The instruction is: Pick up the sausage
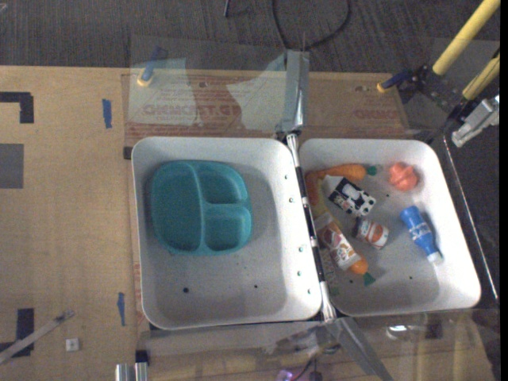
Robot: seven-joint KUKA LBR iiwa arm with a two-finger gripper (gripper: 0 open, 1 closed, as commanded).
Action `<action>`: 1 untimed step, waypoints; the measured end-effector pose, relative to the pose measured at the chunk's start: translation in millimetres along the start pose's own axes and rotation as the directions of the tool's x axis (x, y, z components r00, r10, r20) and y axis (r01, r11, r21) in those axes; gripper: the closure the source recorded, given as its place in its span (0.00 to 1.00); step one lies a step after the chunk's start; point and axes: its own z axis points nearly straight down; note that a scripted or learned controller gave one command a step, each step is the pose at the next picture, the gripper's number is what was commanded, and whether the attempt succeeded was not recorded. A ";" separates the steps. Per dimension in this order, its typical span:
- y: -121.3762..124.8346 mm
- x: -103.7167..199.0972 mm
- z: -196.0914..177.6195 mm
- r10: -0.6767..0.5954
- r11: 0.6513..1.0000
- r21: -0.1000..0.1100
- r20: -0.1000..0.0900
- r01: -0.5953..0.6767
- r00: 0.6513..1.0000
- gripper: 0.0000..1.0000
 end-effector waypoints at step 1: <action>-55.0 32.3 161.5 -0.018 1.000 0.003 -0.004 0.019 1.000 0.00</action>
